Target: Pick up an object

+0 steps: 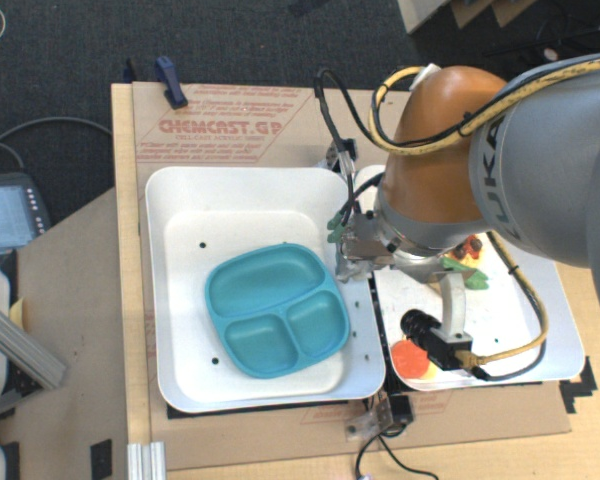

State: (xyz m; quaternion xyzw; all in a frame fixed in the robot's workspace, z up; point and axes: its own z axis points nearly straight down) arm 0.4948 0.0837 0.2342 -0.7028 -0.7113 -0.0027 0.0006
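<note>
A blue-green plate with three sections lies flat in the middle of the left bin, apart from its walls. It looks like light, stiff, smooth plastic, so it would probably slip under a flat pinch. The raised outer rim or a ridge between sections looks the better place to take hold. In the right bin, an orange piece sits near the front edge and a green piece lies further back. Both are small, probably light, and partly hidden by the arm. The gripper sits low over the wall between the bins, and whether it is open or closed cannot be told. A brown sheet on the desk reads "CHEMCAST GP" in red.
</note>
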